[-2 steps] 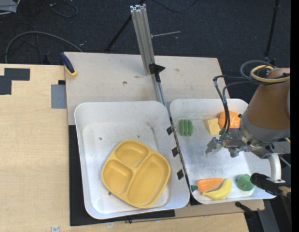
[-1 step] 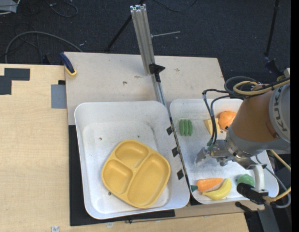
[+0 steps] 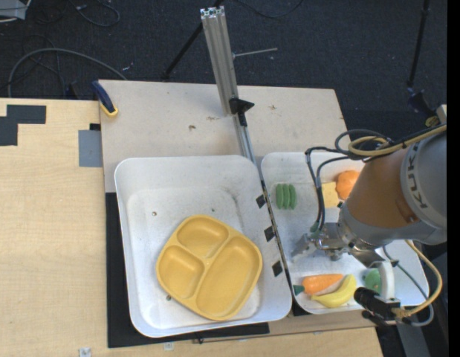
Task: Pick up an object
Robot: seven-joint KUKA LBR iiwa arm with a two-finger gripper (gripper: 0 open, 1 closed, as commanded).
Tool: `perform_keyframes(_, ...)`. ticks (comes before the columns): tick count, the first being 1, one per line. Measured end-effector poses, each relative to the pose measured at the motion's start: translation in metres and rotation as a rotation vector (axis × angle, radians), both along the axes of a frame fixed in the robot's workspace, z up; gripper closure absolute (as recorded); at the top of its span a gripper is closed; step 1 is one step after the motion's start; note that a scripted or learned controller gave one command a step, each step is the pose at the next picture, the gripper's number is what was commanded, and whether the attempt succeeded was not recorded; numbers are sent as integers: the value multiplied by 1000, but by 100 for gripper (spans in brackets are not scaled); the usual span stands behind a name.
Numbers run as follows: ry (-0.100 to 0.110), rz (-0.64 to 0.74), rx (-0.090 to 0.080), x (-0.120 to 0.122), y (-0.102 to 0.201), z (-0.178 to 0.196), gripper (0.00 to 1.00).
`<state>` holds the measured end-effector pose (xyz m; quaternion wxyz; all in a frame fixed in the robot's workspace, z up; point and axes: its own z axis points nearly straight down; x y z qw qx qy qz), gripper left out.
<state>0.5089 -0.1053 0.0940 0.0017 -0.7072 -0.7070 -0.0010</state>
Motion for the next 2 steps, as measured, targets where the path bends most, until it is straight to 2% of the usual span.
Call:
perform_keyframes(1, -10, 1, 9, 4, 5, 12, 100)
perform_keyframes(2, -2, 1, -4, -4, 6, 70, 100)
